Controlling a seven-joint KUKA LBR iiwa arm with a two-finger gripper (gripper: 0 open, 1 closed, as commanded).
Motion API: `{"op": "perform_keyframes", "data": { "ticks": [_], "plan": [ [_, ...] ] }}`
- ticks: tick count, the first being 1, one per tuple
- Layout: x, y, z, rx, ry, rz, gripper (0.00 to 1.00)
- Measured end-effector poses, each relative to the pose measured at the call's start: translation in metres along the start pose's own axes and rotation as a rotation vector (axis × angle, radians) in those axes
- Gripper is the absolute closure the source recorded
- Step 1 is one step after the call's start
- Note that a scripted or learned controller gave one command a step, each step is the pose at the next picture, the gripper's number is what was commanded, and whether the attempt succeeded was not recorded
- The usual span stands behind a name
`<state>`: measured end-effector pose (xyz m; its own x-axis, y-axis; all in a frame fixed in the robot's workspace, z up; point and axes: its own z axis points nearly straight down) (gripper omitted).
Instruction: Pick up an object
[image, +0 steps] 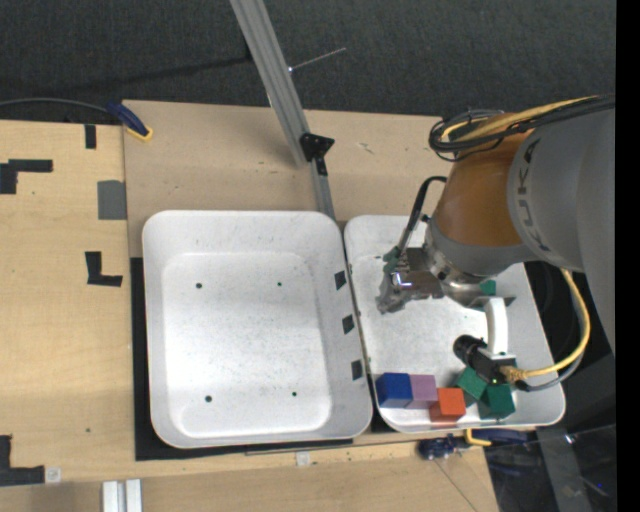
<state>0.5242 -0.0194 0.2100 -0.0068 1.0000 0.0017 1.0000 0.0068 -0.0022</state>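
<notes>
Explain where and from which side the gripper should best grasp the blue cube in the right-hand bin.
Probably from straight above. The blue cube sits near the front-left corner of the right white bin, with a purple cube against its right face. Its near and far faces look freer, so close the gripper on those.

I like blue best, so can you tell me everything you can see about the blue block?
The blue block is a small cube of plain solid colour with flat faces and no markings. It sits flat on the floor of the right bin, at its near left corner, close to the wall. A purple block lies right beside it, seemingly touching. The gripper is farther back in the bin, away from it.
</notes>
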Motion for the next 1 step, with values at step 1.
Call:
{"op": "perform_keyframes", "data": {
  "ticks": [1],
  "plan": [
    [0.0505,0.0205,-0.0152,-0.003,0.000,-0.001,1.00]
  ]
}}
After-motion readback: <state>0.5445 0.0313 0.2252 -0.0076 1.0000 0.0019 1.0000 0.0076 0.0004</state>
